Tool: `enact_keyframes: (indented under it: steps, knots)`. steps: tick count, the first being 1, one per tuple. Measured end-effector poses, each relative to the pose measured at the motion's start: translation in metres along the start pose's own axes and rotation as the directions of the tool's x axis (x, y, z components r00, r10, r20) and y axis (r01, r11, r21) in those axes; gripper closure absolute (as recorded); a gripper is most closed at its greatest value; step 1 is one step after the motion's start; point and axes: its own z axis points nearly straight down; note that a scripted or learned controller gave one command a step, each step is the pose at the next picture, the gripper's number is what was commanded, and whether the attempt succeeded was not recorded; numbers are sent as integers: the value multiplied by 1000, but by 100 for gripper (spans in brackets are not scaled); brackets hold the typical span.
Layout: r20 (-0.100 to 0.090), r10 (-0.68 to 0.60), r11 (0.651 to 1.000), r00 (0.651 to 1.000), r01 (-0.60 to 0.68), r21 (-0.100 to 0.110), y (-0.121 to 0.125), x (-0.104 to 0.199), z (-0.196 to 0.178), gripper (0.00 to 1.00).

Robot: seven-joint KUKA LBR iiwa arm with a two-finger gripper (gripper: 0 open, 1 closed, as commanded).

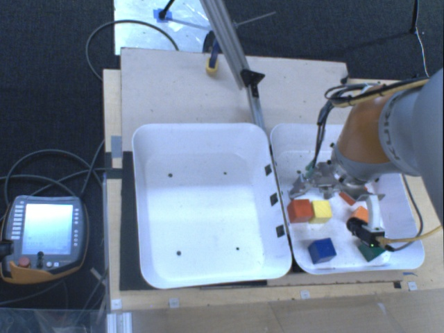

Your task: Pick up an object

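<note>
Blocks crowd the right bin [409,255]: orange block [300,210] touching yellow block [321,210], so the gripper [326,180] may nudge both; its jaw state I cannot tell.

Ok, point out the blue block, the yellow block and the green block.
blue block [322,249], camera view, its top face.
yellow block [321,209], camera view, its top face.
green block [372,252], camera view, its visible corner.
</note>
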Motion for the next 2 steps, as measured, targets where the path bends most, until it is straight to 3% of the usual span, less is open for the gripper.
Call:
enact_keyframes:
  steps: [1,2]
  knots:
    - [1,-1,1000,1000,1,-7,2,-1,-14,100]
    - [2,-2,1000,1000,2,-11,10,-4,-76,100]
